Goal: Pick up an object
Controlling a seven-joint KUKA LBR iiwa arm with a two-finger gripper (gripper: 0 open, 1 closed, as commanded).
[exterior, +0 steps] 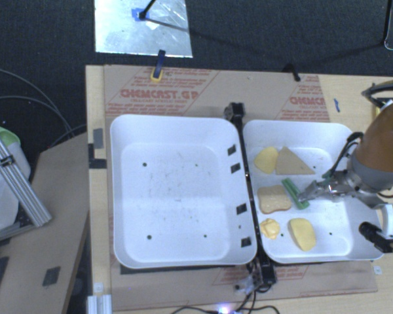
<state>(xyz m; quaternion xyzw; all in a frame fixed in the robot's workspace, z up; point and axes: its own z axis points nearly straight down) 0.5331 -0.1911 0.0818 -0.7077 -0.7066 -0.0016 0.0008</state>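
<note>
The right bin (pixel 334 136) holds several food-like pieces. A green stick (pixel 293 193) lies near its middle. A tan bread slice (pixel 274 199) touches the stick's left side. Farther back are a tan wedge (pixel 293 163) and a pale yellow piece (pixel 266 159). At the front lie a small yellow lump (pixel 270 228) and a yellow oval piece (pixel 302 234). My gripper (pixel 312 190) reaches in low from the right, its tip right beside the green stick's right side. Nothing is seen lifted.
The left bin (pixel 128 133) stands beside the right one, with a black hinge strip (pixel 244 182) between them. The arm's orange band (pixel 385 146) overhangs the right bin's right rim. Both bins rest on cardboard (pixel 203 90); a foil sheet (pixel 143 17) lies beyond it.
</note>
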